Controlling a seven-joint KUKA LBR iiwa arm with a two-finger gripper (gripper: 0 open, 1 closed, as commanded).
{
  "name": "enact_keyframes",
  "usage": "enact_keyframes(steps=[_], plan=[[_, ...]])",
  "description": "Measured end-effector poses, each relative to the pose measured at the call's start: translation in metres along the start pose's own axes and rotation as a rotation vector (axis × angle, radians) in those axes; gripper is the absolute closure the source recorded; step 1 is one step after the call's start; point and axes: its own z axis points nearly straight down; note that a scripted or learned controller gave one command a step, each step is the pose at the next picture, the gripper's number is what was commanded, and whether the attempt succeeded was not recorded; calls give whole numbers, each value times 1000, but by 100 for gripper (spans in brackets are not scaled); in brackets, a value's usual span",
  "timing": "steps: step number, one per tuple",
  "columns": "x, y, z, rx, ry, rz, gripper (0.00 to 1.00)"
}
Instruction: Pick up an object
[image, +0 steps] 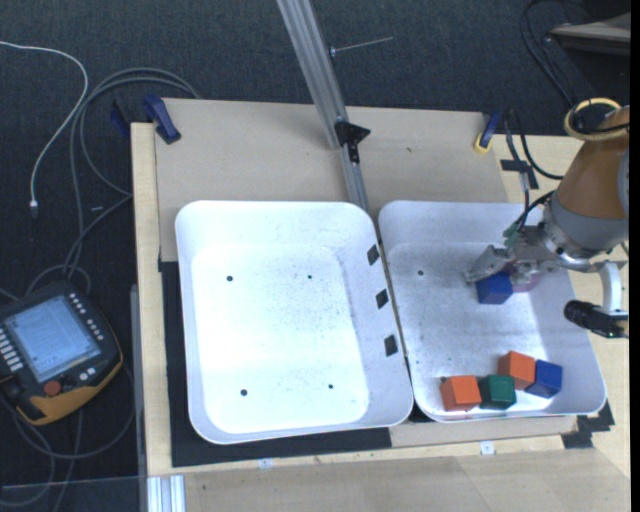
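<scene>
While the arm (590, 190) is reached in from three o'clock, the gripper (503, 268) is seen low over the right bin (430, 310), and a blue block (494, 289) is seen at its tip. Whether the block is held cannot be told. Four more blocks are bunched at the bin's five o'clock corner: orange (461, 392), green (498, 391), orange (518, 366) and blue (546, 377).

I see a blue block (494, 290) in the upper part of the right bin (430, 300), lying just under the pincer (500, 268). Near the front wall of this bin lie four more blocks close together: orange block (460, 392), green block (497, 391), second orange block (518, 366), small blue block (546, 378).
</scene>
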Motion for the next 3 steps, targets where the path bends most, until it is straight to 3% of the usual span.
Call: enact_keyframes(steps=[1,2,3], plan=[[2,2,-12,-7,-5,-4,100],[48,27,-121,-5,-32,7,100],[126,61,-79,6,-28,3,100]])
